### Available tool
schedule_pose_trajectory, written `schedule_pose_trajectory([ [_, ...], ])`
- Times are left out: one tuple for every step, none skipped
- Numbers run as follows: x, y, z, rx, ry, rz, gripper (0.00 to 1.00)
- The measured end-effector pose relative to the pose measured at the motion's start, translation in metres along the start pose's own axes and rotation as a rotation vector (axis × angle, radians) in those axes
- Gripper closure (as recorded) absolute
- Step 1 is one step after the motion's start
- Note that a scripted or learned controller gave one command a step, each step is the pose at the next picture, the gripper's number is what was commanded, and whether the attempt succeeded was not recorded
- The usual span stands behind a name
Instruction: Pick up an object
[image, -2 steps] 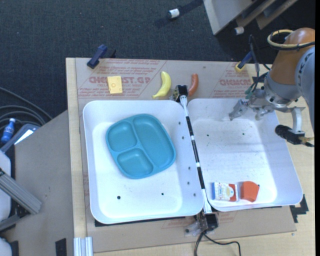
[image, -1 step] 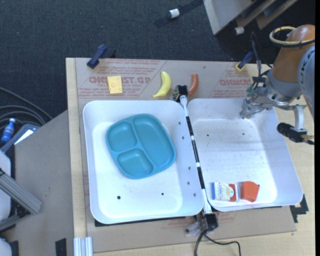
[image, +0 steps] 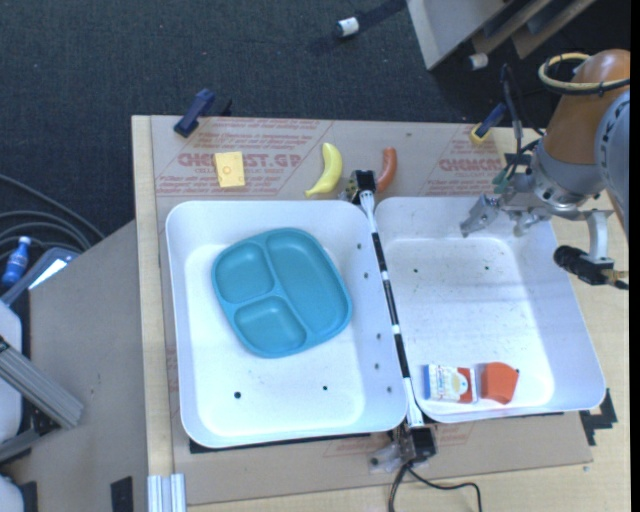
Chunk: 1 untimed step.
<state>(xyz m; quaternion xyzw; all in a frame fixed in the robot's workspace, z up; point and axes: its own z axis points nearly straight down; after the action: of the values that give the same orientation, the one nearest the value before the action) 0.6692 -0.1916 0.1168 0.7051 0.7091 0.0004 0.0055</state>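
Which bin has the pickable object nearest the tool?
The right bin: its small carton sits at the front edge. The left bin holds a blue divided plate.

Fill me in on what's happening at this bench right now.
A grey arm with an orange band reaches in from the right, its hand over the far edge of the right bin, with nothing visibly between its fingers. The only item in that bin is a small carton lying at the near edge, untouched. The left bin holds a blue divided plate. A toy banana lies on the board behind the bins.
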Motion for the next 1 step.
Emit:
schedule_pose_trajectory([
  [0.0033, -0.0033, 0.0322, 0.011, 0.007, 0.004, 0.0],
])
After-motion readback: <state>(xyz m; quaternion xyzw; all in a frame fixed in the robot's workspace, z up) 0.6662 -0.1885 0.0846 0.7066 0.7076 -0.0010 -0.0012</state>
